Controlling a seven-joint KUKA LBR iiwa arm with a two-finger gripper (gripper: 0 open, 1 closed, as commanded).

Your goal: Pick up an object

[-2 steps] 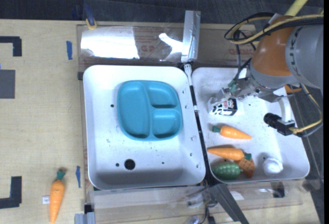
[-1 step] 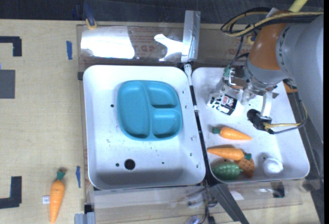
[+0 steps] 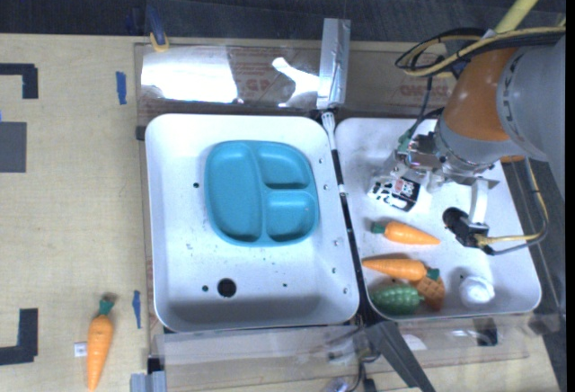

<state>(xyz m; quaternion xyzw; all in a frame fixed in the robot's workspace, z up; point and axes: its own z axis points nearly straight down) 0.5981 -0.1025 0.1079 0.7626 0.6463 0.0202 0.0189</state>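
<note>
Fingers (image 3: 406,188) hang over the right bin (image 3: 526,278), near its back left corner; whether they are spread, I cannot tell. Just below them lies a carrot (image 3: 406,233), with room around it.

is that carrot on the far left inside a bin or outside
Outside. The carrot lies on the bench, left of the left bin, apart from it.

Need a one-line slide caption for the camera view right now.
KUKA arm over the right bin of toy carrots; blue divided tray in the left bin.
</note>
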